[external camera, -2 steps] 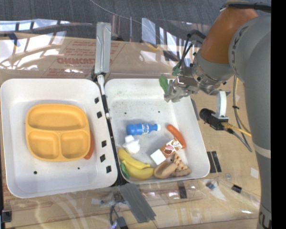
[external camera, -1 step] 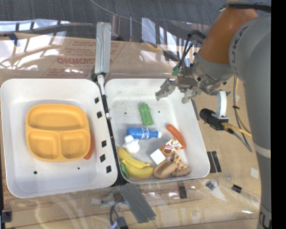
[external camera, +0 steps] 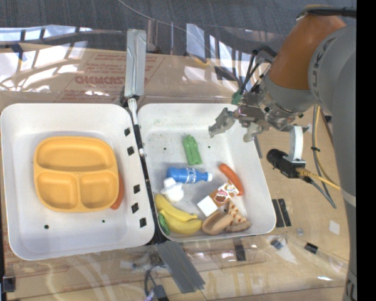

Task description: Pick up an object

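My gripper (external camera: pixel 234 129) hangs open over the far right corner of the right bin (external camera: pixel 151 137), with nothing between its fingers. Below it lie a green pickle-like piece (external camera: pixel 191 149), a blue bottle with a white cap (external camera: pixel 188 175) and an orange carrot (external camera: pixel 231 177). At the bin's near edge are a yellow banana (external camera: pixel 176 217), a small white block (external camera: pixel 207 205) and a brown bread-like piece (external camera: pixel 225 222). The green piece is the closest thing to the gripper, a little to its left and nearer the camera.
The left bin (external camera: pixel 15 168) holds a yellow divided plate (external camera: pixel 77 173). A black divider with clips (external camera: pixel 136 162) runs between the bins. The grey arm with its orange band (external camera: pixel 307 49) and cables stand over the right bin's right rim.
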Tool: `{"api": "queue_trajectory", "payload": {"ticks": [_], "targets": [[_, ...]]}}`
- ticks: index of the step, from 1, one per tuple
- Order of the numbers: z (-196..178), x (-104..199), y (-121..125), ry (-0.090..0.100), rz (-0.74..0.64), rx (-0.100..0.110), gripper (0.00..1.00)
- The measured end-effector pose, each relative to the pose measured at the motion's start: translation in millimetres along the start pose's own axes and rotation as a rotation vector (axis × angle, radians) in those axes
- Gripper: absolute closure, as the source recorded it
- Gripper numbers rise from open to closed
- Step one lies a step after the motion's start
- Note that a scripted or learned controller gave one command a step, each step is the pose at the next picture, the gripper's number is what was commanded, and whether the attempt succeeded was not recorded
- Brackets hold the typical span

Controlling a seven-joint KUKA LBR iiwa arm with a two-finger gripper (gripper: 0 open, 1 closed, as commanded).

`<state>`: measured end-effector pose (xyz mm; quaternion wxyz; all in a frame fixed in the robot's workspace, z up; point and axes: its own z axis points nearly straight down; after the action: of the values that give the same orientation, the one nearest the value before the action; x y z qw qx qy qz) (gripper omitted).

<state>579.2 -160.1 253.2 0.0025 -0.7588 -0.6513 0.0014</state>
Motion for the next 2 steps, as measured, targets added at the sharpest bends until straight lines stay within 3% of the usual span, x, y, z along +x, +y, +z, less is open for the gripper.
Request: {"api": "queue_trajectory", "payload": {"ticks": [1, 2], "targets": [[151, 18, 47, 0.0, 0.116, 0.012, 0.0], [162, 18, 33, 0.0, -0.238, 0.0, 0.0]]}}
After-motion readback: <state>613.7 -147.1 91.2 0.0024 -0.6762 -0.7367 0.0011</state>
